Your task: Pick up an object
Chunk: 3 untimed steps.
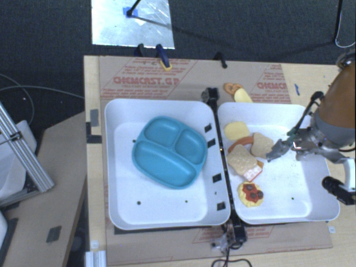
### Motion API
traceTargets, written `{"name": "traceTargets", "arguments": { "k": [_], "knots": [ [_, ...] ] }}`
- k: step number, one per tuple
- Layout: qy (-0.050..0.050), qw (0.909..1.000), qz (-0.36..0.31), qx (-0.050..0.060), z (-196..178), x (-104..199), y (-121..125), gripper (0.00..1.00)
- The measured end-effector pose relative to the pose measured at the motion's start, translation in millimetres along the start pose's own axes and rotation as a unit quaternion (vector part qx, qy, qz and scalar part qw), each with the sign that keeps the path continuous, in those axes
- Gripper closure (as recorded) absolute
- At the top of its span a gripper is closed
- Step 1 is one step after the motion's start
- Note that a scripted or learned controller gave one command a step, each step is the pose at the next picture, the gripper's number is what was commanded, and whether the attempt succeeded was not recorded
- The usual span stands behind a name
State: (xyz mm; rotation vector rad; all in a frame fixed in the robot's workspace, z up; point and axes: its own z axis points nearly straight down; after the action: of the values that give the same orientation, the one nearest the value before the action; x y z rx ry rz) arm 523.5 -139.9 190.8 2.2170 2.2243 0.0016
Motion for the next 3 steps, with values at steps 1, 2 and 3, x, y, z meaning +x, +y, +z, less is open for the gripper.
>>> {"name": "traceTargets", "arguments": {
  "k": [1,2,3],
  "knots": [
    [-0.001,1.0,0.004,0.0,109.3,-70.3,-16.3,0.0],
    [0.002,1.0,-0.004,0.001,106.9,14.8,-13.7,0.0],
    [0.0,1.0,0.0,-0.001,95.5,8.8,-13.1,1.0]
  ]
}}
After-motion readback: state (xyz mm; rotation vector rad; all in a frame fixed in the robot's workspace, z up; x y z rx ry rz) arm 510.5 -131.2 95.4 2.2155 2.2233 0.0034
